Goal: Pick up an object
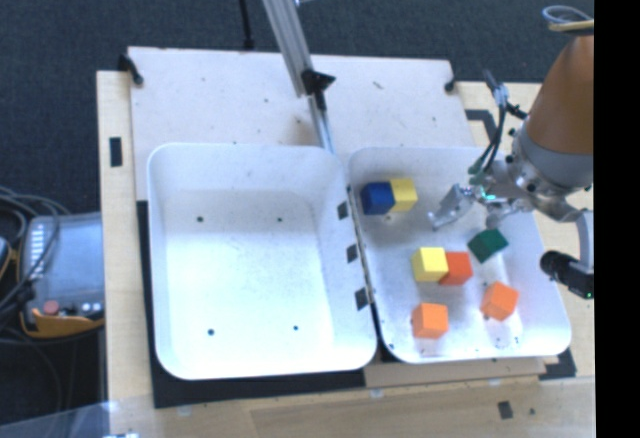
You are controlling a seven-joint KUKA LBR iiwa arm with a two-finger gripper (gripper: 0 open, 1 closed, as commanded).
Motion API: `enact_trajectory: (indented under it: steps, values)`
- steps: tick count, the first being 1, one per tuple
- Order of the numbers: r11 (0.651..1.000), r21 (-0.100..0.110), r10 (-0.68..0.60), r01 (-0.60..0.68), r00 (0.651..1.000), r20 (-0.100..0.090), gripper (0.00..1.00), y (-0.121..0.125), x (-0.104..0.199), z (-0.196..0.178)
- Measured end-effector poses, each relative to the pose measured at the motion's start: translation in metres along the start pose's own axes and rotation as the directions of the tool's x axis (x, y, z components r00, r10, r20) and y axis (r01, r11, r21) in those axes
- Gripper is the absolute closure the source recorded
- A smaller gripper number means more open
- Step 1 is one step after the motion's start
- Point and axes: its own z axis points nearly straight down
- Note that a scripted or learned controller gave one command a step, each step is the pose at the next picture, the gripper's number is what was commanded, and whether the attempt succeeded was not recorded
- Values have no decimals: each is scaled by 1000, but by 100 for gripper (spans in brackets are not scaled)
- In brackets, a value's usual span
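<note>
Green cube (487, 245), seemingly tilted, lies just beside the gripper (452, 207).

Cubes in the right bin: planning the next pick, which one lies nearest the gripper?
The green cube, just below the gripper. It is the only green one; the others are blue, yellow and orange.

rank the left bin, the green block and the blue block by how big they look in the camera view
1. left bin, by far the largest.
2 and 3. green block and blue block look about alike. The blue one is partly hidden by the yellow block touching it, and the green one lies just below the hand, so I would not rank them.
</note>
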Motion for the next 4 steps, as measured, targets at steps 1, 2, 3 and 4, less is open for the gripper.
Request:
enact_trajectory:
  steps: [1, 2, 3, 4]
  values:
    - [1000, 7, 1, -1, 1000, 0, 0, -5, -2, 63]
    - [1000, 6, 1, -1, 1000, 0, 0, -10, -9, 108]
    - [1000, -26, 0, 1, 1000, 10, 0, -2, -12, 126]
    - [999, -31, 10, -10, 1000, 10, 100, -1, -13, 117]
